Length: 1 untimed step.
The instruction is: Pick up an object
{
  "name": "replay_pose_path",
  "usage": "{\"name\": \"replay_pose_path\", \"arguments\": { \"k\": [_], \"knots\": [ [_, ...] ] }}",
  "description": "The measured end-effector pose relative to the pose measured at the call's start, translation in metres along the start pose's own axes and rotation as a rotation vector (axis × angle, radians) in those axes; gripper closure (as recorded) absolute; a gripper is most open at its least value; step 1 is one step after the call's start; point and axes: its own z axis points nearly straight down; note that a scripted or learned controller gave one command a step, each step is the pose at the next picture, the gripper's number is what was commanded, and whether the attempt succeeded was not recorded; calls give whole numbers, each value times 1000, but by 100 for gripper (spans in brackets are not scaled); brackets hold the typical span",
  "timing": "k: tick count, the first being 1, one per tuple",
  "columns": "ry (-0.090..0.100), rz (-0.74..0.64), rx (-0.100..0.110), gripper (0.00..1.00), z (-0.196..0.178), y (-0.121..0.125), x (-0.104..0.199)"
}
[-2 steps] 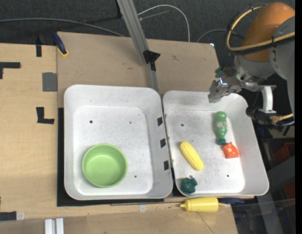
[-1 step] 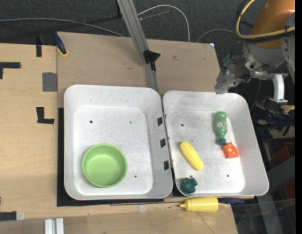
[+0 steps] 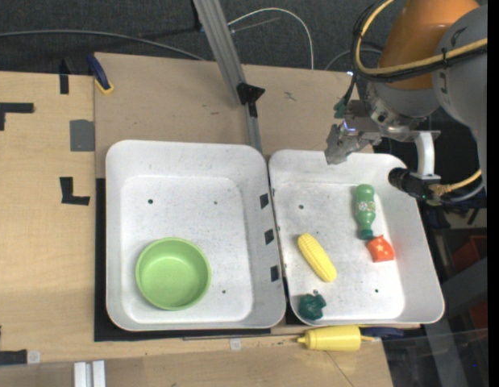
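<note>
Above the right bin's (image 3: 410,297) twelve o'clock rim hangs the gripper (image 3: 339,151), grasping nothing; its state I cannot tell, and descending there risks hitting plastic, since the corn (image 3: 317,257) lies toward six o'clock.

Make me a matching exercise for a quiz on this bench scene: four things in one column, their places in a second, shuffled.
Things:
1. green bowl
2. corn cob
3. yellow bottle
4. green bottle

Places:
A. on the bench, just outside the right bin's near edge
B. left bin, near-left corner
C. right bin, right side, next to an orange piece
D. right bin, middle

Pairs: 1-B, 2-D, 3-A, 4-C
</note>
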Motion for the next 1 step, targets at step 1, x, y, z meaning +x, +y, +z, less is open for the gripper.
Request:
{"name": "replay_pose_path", "arguments": {
  "k": [1],
  "knots": [
    [-1, 0, 3, 100, 14, -19, 58]
  ]
}}
